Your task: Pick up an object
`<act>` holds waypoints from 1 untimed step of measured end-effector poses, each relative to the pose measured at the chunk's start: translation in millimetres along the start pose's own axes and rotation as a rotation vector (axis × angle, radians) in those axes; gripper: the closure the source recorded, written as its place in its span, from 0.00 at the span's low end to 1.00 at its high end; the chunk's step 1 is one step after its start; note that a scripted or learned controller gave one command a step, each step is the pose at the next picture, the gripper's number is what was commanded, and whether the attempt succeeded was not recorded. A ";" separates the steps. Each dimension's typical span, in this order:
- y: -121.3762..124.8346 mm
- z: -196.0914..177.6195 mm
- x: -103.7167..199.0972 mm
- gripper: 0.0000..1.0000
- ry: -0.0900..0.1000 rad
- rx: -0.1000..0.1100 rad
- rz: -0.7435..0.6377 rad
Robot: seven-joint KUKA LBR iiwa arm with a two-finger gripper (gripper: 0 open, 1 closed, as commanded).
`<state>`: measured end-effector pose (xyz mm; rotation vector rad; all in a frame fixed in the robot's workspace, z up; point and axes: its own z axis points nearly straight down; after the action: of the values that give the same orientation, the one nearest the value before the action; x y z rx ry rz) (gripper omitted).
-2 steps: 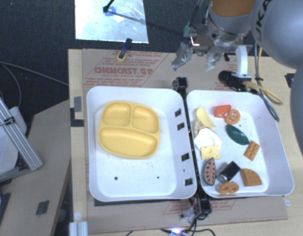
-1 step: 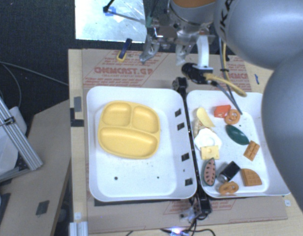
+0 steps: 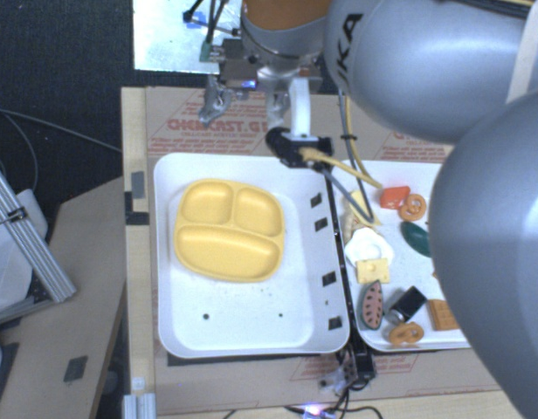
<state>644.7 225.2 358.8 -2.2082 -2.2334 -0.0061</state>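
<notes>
Toys for the picking lie clustered in the right bin [image 3: 400, 343]: a pretzel [image 3: 414, 206], a cheese slice [image 3: 372, 271], a watermelon wedge [image 3: 371, 304]. Left of that bin, a yellow divided plate [image 3: 228, 230] sits alone in the left bin [image 3: 251, 334]. The gripper [image 3: 250, 103] hangs beyond the plate, fingers spread and pinching nothing. The arm [image 3: 444, 59] overhangs part of the toys.

the two-finger gripper [image 3: 251, 103] is hung behind the far rim of the left shallow white bin [image 3: 190, 321]. nearer than it, in that bin, a yellow three-compartment plastic plate [image 3: 227, 230] is laid. to its right, the right shallow white bin [image 3: 426, 346] is filled with small toy foods [image 3: 374, 269].
</notes>
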 end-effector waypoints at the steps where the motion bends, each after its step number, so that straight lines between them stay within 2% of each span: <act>1: 2.0 -11.5 -5.0 1.00 -0.002 -0.003 0.003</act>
<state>646.8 220.2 370.4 -2.2141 -2.2326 -0.0070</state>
